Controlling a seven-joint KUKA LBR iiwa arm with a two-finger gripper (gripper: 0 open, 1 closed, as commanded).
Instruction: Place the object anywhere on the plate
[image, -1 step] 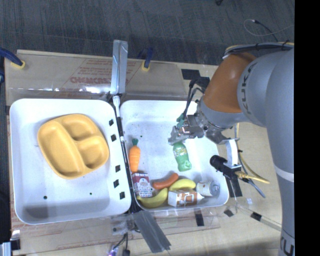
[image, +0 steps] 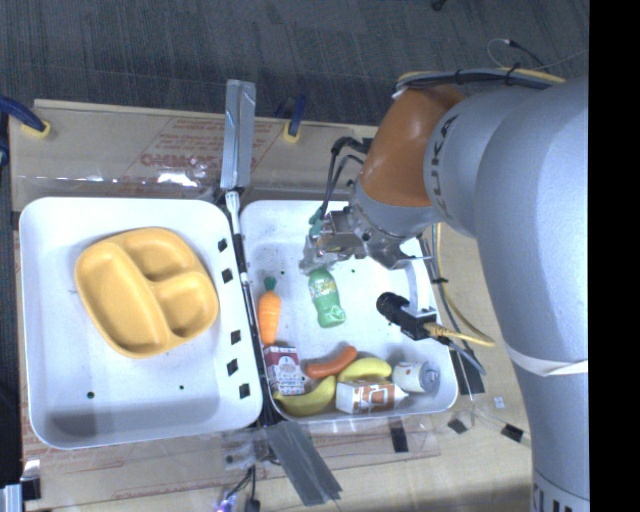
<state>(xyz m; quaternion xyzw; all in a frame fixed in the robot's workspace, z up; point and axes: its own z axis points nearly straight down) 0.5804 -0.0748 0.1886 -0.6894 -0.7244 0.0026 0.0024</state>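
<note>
Arm's gripper (image: 325, 252) at green bottle's (image: 326, 298) cap; can't tell grip. Yellow 3-section plate (image: 146, 290) in left bin.

Faint red print on cardboard sheet (image: 170, 150) behind bins, illegible; labels on small food items unreadable.

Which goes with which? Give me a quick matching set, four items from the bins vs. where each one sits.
Items:
1. yellow plate
2. carrot
3. green bottle
4. banana

Places:
A. right bin, along its left wall
B. near edge of the right bin, among the pile of items
C. left bin
D. right bin, just below the gripper

Pairs: 1-C, 2-A, 3-D, 4-B
</note>
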